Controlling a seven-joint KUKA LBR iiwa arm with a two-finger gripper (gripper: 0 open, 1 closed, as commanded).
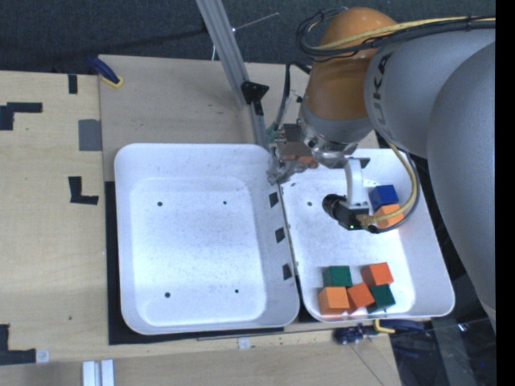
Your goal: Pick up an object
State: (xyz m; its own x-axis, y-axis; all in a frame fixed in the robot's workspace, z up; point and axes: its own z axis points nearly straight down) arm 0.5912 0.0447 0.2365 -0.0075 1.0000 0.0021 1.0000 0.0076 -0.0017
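The right white bin point(418, 288) holds several small blocks. Near its front edge lie a green block point(338, 276), an orange block point(376, 273), another orange block point(333, 299) and a dark green block point(384, 297). A blue block point(384, 194) and an orange block point(391, 213) sit further back on the right, partly behind a cable. My gripper point(280, 164) hangs low over the back left corner of the right bin, by the rim shared with the left bin. The wrist covers its tip, and no block shows in it.
The left white bin point(193, 240) lies beside the right one. A slanted grey metal pole point(229, 47) crosses the back of the bench. The large grey arm body covers the bench's right side. Black tape marks dot the wooden bench at left.
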